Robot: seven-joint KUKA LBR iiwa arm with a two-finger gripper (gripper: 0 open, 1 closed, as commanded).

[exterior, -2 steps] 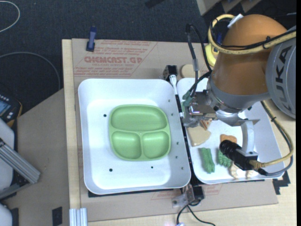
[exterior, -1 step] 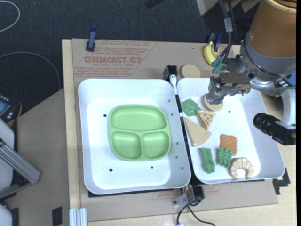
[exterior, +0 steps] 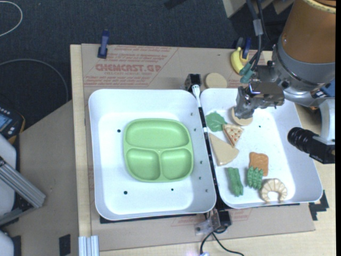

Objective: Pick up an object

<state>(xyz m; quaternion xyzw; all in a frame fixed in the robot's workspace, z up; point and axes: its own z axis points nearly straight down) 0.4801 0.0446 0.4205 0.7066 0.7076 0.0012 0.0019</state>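
My gripper (exterior: 244,112) hangs low over the back of the right bin (exterior: 298,159), right above a round tan cookie (exterior: 245,120) whose edge peeks out beneath it. Near it lie a green leaf piece (exterior: 215,121), a small pizza slice (exterior: 233,134) and a pale cheese wedge (exterior: 222,151). Toward the front sit a green pickle (exterior: 234,181), an orange cracker (exterior: 259,161), a green bumpy piece (exterior: 254,177) and a croissant (exterior: 274,190).
The left bin (exterior: 106,143) bears a green three-compartment plate (exterior: 157,149). Behind the bins on the bench lie a tan disc (exterior: 216,80), a yellow banana toy (exterior: 237,61) and a blue clip (exterior: 103,44).
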